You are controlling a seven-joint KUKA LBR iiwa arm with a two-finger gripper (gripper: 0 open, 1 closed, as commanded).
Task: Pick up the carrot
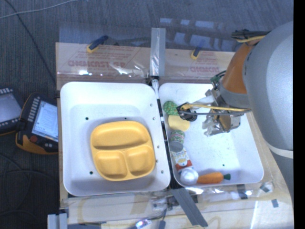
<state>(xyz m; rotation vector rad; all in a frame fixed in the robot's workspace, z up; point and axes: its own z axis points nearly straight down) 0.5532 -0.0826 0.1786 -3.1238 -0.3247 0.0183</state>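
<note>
The carrot [210, 178] lies flat at the right bin's [248, 151] 6 o'clock edge, beside a bottle [183, 168]; the jaws [217, 125], state unclear, should probably descend across its width.

**One fixed overhead camera**

Single view from above the bench, looking down at a slant. Both bins fit in frame: left bin [71, 142] and right bin [238, 151] side by side, dark floor around. Medium distance. Arm [271, 80] enters from the right, close to the lens, bulking large.
</note>
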